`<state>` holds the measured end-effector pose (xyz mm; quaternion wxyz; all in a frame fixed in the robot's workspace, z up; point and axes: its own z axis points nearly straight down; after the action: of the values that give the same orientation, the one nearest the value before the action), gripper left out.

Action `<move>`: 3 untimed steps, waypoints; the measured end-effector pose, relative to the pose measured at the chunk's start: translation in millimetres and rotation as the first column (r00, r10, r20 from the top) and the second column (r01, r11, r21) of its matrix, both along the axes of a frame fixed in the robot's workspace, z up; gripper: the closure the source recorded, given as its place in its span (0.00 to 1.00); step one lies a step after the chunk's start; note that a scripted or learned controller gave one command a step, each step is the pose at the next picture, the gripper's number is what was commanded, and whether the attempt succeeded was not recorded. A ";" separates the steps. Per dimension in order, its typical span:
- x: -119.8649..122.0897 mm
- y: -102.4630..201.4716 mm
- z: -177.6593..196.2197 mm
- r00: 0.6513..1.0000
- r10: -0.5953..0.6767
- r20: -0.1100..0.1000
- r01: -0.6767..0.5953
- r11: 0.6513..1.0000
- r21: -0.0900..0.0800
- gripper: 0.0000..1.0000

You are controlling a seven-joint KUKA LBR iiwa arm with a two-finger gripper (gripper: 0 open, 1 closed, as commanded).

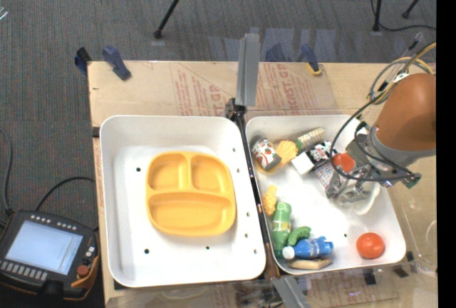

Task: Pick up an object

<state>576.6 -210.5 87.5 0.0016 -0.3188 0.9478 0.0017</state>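
Gripper (347,189) low near right bin's (393,224) right wall; finger state unclear. Smooth orange ball (370,245) in near-right corner, open floor around it. Toys crowd left wall.

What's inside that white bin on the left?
The left bin holds a yellow divided plate lying flat, its three compartments bare. Small dark dots mark the bin floor around it. Whatever lies under the plate is covered.

Yellow divided plate (191,192) in left bin (114,157); teach pendant (46,252) on carpet, lower left.
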 end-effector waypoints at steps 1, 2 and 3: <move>4.6 -1.8 -0.5 0.956 -0.295 -0.003 0.295 0.956 -0.001 1.00; 34.5 0.1 -0.1 0.764 -0.645 -0.003 0.645 0.764 -0.002 1.00; 34.7 0.3 0.1 0.765 -0.645 -0.003 0.645 0.765 -0.001 0.00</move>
<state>611.3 -210.3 87.6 0.0004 0.0258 0.9997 0.0015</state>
